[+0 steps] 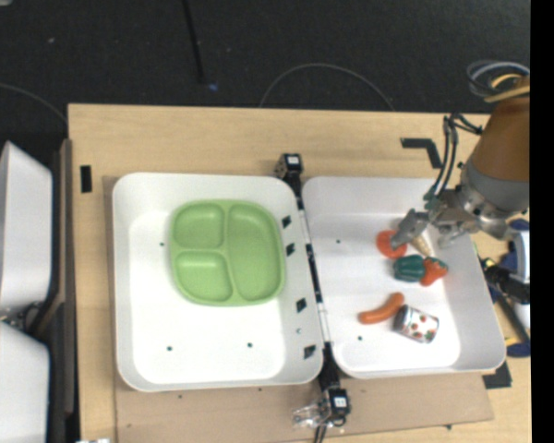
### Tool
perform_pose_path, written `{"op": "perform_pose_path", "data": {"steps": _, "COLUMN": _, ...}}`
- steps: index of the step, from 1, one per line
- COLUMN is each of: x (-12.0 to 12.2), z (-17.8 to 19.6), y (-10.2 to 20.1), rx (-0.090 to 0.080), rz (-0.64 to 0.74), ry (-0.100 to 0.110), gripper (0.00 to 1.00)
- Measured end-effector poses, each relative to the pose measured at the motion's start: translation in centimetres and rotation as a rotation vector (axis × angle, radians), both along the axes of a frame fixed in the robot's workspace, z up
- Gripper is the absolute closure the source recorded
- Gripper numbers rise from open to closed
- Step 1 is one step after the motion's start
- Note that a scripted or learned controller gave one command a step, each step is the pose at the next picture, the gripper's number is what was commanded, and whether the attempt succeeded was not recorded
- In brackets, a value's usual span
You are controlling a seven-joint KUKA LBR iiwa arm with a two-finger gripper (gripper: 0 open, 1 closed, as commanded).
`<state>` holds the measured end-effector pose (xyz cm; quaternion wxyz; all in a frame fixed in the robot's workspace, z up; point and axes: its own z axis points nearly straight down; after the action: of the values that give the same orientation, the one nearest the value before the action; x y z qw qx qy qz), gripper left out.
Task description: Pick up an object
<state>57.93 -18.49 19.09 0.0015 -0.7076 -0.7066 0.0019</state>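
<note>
The right bin (351,212) holds several small objects. An orange sausage-shaped piece (380,309) lies near the bin's front, beside a white can with red dots (416,325) lying on its side. A dark green piece (409,268) sits next to a small orange-red piece (434,270). A red-orange piece (388,242) lies just left of my gripper (417,234). The gripper hangs low over the right part of this bin, its fingers spread apart above these pieces, with nothing between them.
The left bin (138,340) carries a light green divided plate (227,251). Black clips (306,275) run along the seam between the bins. Cables and blue items (515,280) lie at the bench's right edge.
</note>
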Motion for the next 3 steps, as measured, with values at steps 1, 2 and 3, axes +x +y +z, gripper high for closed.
{"op": "perform_pose_path", "data": {"steps": 1, "x": -0.3, "z": -6.3, "y": -0.1, "rx": 0.0, "rz": 0.0, "ry": -0.001, "gripper": 0.0}}
{"op": "perform_pose_path", "data": {"steps": 2, "x": -0.1, "z": -4.8, "y": -0.2, "rx": -0.002, "rz": -0.002, "ry": -0.01, "gripper": 1.0}}
{"op": "perform_pose_path", "data": {"steps": 3, "x": -0.1, "z": -0.4, "y": -0.5, "rx": -0.002, "rz": 0.0, "ry": -0.011, "gripper": 1.0}}
